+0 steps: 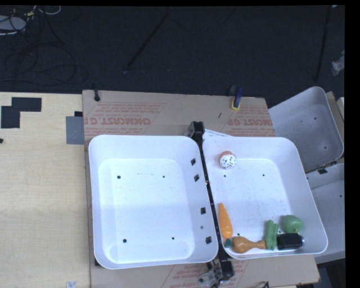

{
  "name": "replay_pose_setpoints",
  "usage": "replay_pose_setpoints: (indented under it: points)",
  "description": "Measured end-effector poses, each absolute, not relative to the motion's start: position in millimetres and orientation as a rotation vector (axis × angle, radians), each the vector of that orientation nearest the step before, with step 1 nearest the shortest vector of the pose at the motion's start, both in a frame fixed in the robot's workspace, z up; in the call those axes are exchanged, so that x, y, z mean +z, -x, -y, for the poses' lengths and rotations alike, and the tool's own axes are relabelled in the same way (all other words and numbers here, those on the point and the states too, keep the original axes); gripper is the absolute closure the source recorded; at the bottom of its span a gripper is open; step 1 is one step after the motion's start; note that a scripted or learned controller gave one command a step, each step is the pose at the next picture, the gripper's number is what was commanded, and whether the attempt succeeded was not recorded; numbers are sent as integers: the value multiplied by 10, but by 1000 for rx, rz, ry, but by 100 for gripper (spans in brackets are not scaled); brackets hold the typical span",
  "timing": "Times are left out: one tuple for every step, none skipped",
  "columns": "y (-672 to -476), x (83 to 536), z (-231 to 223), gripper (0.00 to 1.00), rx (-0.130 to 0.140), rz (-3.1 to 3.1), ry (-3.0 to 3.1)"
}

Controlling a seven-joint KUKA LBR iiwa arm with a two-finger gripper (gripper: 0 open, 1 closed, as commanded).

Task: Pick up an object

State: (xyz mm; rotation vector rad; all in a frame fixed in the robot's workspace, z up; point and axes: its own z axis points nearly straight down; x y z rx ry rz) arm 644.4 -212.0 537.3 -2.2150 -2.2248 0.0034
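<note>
Cardboard-covered bench holds two white bins; the right bin (304,185) keeps an orange carrot (225,221) at lower centre of frame, seemingly light, rigid, slick plastic, best pinched across its middle.

**Dark floor, pale bench**

Beyond the bench, dark floor (169,45) strewn with cables (34,17). At left, light wood top (39,191) with black patches (19,109). Under the bins, brown cardboard (146,115), printed. At right, grey panel (309,124).
</note>
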Motion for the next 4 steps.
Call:
replay_pose_setpoints:
  points:
    - [-6444,5373,2120,0,3,2225,2215]
    - [-6444,5373,2120,0,3,2225,2215]
    - [-6444,5373,2120,0,3,2225,2215]
    - [-6444,5373,2120,0,3,2225,2215]
